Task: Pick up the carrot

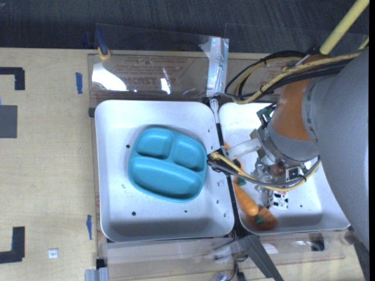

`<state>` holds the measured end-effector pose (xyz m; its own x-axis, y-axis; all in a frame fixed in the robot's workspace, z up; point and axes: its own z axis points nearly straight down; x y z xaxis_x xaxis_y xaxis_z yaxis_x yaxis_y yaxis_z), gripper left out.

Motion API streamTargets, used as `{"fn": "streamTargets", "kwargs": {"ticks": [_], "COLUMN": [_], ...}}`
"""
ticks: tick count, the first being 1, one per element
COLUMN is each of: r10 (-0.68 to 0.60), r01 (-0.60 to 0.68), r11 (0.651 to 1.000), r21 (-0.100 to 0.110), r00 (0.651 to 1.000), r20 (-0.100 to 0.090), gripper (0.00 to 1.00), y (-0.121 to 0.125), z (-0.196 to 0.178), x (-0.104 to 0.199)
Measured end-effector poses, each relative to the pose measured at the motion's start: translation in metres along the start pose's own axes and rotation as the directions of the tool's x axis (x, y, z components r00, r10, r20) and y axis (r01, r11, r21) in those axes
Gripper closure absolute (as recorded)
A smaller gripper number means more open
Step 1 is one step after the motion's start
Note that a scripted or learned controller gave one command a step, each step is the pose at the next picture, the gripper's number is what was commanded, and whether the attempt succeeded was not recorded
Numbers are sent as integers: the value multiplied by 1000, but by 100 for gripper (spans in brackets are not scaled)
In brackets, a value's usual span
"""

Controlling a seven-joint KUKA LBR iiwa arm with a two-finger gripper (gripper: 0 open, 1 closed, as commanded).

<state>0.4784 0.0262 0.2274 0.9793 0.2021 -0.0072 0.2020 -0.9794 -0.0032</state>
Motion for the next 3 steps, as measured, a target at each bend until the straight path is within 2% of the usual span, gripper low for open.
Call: {"fn": "streamTargets", "kwargs": {"ticks": [1,2,3], "r10": [5,-106,-116], "r01": [-5,106,116], "r11": [1000,994,993], "r21": [-1,1,1], "r00": [1000,994,993], "r20": [1,-1,-2], "gripper": [100,100,100], "y": [22,48,42], "z": [42,44,44], "x": [-5,-9,-8]}}
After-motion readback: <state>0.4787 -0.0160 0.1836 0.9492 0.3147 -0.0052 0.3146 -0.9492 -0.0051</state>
